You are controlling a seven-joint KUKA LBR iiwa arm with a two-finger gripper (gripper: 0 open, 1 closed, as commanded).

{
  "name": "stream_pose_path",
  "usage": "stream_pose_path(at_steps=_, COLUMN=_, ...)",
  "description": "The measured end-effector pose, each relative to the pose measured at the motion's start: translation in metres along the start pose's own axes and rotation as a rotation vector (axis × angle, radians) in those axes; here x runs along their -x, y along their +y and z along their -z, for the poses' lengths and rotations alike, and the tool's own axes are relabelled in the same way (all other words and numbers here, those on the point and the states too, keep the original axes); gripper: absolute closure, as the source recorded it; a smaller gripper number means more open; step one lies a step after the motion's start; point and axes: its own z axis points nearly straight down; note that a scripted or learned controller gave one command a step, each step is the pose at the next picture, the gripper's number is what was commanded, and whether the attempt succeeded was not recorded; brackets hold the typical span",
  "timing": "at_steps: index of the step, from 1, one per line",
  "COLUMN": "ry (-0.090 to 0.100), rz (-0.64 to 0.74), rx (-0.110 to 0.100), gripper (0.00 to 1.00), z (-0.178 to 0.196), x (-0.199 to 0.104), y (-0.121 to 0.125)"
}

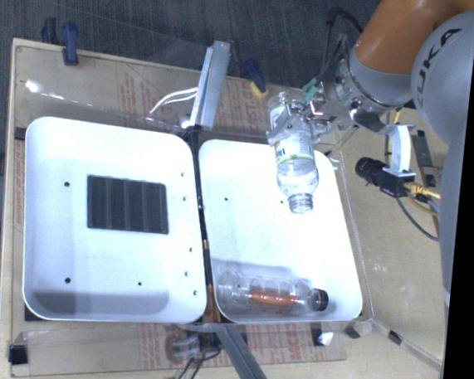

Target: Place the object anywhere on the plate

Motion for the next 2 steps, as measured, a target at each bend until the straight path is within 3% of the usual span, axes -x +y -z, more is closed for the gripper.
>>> stream_pose_path(at_steps=1, ry=0.001, rz=-0.224, rx=-0.006, gripper=1.0, z=-0.056, x=-0.09, y=0.011)
stream_pose_path(at_steps=2, ry=-0.001, rz=-0.101, rx=-0.007, gripper=1.0, z=-0.122, x=-0.157, y=-0.025)
